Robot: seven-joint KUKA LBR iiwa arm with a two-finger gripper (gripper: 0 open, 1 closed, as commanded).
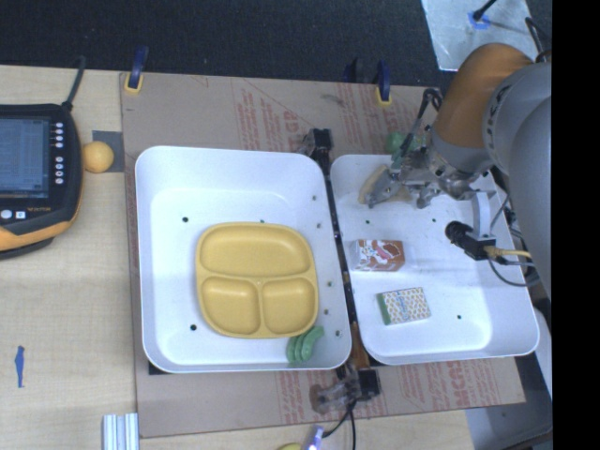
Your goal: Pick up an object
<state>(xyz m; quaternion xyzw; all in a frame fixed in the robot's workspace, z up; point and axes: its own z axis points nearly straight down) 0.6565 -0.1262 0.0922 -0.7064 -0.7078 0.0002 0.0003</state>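
1. The gripper sits low at the far end of the right bin, close to that bin's left wall. Its metal fingers stand spread apart and point toward the divide between the bins.
2. Nothing lies between the fingers, so I judge that no object is picked up yet.
3. Two candidates lie in the right bin: a brown packet near the middle of the left side, and a green-patterned card just nearer the camera. Both rest flat on the bin floor, apart from each other and apart from the gripper.
4. The left bin holds a yellow tray with three compartments and a small green item just beside the tray's near right corner.
5. As I read it, the whole grasp is left: bring the spread fingers over one object, most likely the packet as the nearest, descend, close, and lift.
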